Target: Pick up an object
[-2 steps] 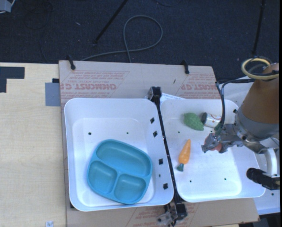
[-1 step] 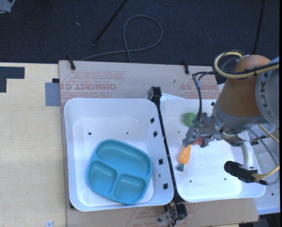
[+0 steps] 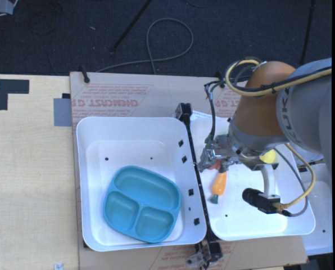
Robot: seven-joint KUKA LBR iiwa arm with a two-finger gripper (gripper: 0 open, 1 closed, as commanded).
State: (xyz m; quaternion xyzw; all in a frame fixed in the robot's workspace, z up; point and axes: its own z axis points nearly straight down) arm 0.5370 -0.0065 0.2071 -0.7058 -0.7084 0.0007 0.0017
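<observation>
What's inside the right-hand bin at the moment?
An orange carrot-shaped item lies near the right-hand bin's left wall, and a yellow object peeks out beside the arm. The arm covers the bin's far half, so anything beneath it is hidden.

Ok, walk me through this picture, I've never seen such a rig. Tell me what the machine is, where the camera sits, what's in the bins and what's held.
The grey and orange bulk is a robot arm, reaching in from the picture's right. At its tip is its gripper, the part that grabs. One fixed camera looks down at a slant on a bench with two white bins. The bin on the picture's left holds a blue divided plate. In the other bin, under the arm, an orange carrot-shaped toy lies just below the gripper, and a small yellow thing peeks out beside the arm. I cannot see that anything is held.
</observation>
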